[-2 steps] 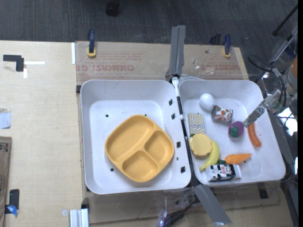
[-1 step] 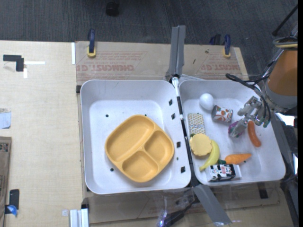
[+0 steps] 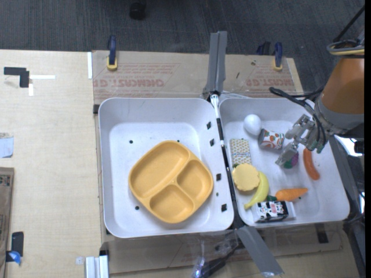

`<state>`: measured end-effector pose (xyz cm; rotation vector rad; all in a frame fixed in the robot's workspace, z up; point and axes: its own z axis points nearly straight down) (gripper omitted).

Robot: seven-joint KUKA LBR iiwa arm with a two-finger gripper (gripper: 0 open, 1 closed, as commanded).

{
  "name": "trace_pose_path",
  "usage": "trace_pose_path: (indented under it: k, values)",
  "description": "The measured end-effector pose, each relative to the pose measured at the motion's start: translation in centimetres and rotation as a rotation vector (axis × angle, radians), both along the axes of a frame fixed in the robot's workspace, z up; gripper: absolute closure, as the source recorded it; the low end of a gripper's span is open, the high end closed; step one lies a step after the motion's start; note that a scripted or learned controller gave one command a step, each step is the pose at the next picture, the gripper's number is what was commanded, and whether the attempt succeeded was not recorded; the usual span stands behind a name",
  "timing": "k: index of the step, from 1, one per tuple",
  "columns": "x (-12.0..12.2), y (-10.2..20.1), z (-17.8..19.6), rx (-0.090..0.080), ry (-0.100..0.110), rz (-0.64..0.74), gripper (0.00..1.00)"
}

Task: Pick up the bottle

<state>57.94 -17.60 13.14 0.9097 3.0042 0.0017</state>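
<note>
Camera view, gripper point(image 3: 294, 145) at right of frame, finger state unclear, above right bin point(image 3: 330, 210), bottle point(image 3: 270, 139) just left of it.

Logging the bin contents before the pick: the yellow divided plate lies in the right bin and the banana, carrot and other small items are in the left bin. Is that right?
The bins are swapped. The camera view shows the yellow divided plate in the left bin, with the banana, carrot and other small items in the right bin.
</note>
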Motion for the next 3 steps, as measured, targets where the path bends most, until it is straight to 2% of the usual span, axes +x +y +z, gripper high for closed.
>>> trace_pose_path:
  k: [1,2,3]
  values:
    - [-3.0,-0.5,-4.1,0.001,0.003,0.18,0.0]
    - [3.6,-3.6,6.7,-0.001,-0.001,0.041,0.0]
    - [-2.0,4.9,1.8,0.001,0.004,0.176,0.0]
